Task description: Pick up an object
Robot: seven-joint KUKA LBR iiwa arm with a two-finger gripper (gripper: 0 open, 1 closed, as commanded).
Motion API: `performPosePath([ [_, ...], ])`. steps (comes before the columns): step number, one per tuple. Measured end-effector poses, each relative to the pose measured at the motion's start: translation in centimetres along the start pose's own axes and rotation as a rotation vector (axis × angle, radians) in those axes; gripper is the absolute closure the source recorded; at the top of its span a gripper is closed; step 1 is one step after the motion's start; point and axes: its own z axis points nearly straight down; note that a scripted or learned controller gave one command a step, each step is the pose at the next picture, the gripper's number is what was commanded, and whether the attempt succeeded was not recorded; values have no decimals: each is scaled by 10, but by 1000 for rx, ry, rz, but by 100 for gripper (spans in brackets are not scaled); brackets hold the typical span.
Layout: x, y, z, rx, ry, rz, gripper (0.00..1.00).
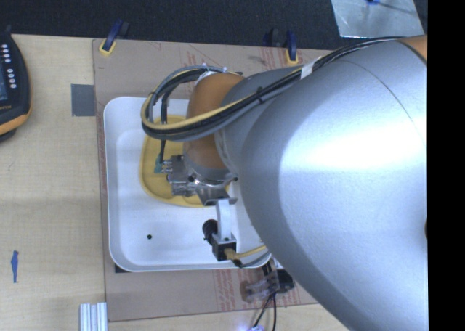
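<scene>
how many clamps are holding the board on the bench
2 in sight: a yellow-tipped clamp at the board's far left corner, a blue clamp along the far edge. The arm may hide others.

Arm casing (341,177): smooth grey shell with a soft sheen and broad highlights. Bin (127,239): glossy white plastic. Yellow object (154,177) in the bin: smooth, matt-looking. Bench top (43,199): pale wood grain, matt. Cables (167,97): black and yellow, slightly shiny sheathing.

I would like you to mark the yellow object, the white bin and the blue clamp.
yellow object (154,181): camera view, its left edge.
white bin (145,250): camera view, its bare floor.
blue clamp (291,45): camera view, its handle.
</scene>
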Motion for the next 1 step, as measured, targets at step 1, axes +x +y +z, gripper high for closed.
performPosePath([
  [1, -26, 3, -77, 9, 4, -2, 100],
])
